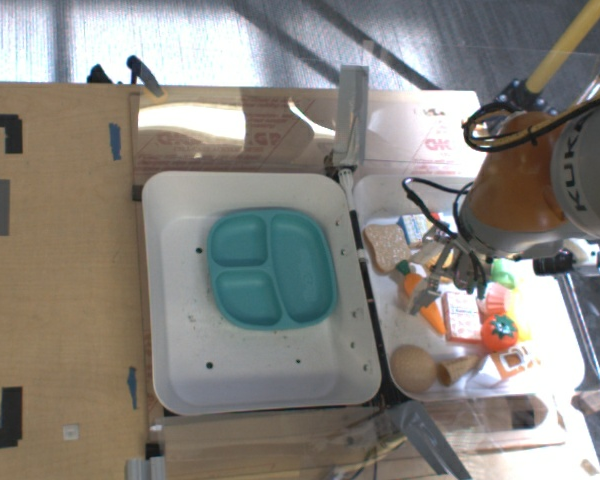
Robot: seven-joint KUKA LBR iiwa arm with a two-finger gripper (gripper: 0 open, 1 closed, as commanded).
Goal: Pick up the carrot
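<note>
End effector (442, 280) hangs low over the cluttered right bin (570, 363), right above the carrot (427, 306), which lies beside a red-and-white box (462, 318). Can't tell if it's open or gripping anything, too much clutter around it. Looks like the grasp step to me, so next it needs to close squarely on the carrot without snagging the box.

Grey arm (580, 183) w/ orange band, black cables.

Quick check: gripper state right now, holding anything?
Gripper: low over the right bin, right by the carrot; open or closed cannot be told, and no hold is visible.
</note>
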